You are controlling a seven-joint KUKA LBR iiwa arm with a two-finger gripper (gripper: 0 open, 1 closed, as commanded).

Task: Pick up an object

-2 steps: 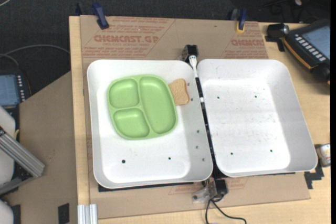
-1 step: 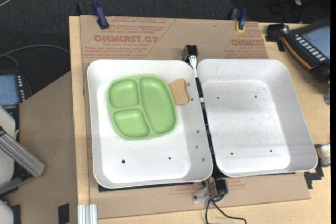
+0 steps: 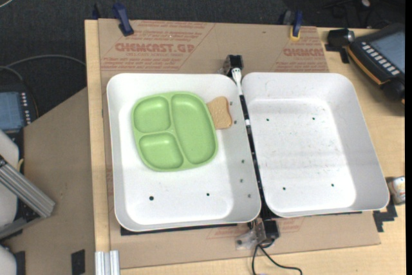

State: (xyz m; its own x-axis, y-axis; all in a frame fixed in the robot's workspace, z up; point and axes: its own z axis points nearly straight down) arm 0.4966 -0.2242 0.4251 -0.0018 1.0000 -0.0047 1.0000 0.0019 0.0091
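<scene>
1. The likeliest thing to pick is the tan slab (image 3: 221, 113), a small flat piece that looks like toast or a cracker (too small to say which). It lies in the left bin (image 3: 129, 196), in the upper half, close to that bin's right wall.

2. Its long axis runs roughly up and down the view, tilted a little. Its left edge touches, or slightly overlaps, the right rim of the green plate (image 3: 174, 131); I cannot tell which of the two lies on top.

3. The plate is the other candidate: a three-part divided dish, lying flat in the upper-left part of the same bin, with all its compartments bare.

4. The right bin (image 3: 360, 138) sits just beside, the two bins meeting at a seam with black clips (image 3: 233, 63) at its ends. Both rest on a brown board (image 3: 193, 42).

5. The relation that counts: the arm reaches in from the right, so the slab lies across the right bin from it, on the near side of the plate. My judgement is that the slab is the first thing it would meet.

6. The state of the gripper cannot be told here.

7. I judge the pick not yet begun. A grasp across the slab's short width would suit, but the plate rim touching one side leaves little room for a finger there.
</scene>
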